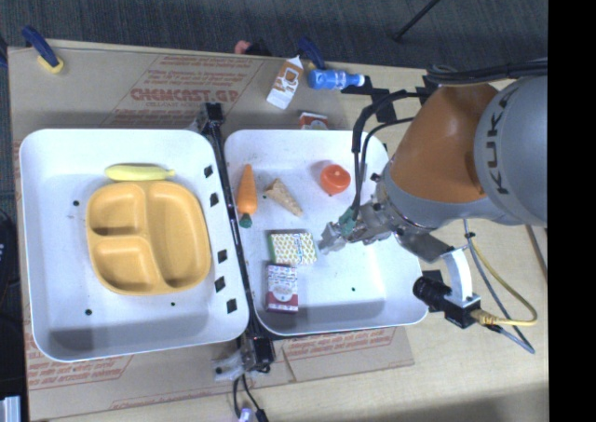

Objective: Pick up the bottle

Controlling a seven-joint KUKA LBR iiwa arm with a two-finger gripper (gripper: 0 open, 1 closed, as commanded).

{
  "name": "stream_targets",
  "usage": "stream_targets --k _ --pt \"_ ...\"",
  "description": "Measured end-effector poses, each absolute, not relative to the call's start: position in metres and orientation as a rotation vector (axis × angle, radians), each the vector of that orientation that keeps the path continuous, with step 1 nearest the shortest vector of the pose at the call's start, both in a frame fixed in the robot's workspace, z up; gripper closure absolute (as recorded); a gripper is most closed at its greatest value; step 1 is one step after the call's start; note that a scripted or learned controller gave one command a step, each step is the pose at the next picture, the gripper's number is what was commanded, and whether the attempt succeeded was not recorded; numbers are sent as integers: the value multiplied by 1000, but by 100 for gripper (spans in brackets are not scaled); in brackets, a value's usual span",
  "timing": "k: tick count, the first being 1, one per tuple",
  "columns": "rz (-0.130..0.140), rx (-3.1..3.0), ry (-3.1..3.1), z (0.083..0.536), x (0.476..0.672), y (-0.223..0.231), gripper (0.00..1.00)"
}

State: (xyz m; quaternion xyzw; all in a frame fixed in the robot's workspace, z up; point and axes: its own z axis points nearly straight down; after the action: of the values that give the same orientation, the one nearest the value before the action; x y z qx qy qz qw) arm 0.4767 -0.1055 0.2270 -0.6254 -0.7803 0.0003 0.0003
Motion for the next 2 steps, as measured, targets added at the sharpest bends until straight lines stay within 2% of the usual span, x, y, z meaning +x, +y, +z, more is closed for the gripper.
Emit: stream_targets --k 1,2 --pt "2 -1335 -2840 237 477 -67 100" --pt "2 -1296 -2857 191 476 -30 100"
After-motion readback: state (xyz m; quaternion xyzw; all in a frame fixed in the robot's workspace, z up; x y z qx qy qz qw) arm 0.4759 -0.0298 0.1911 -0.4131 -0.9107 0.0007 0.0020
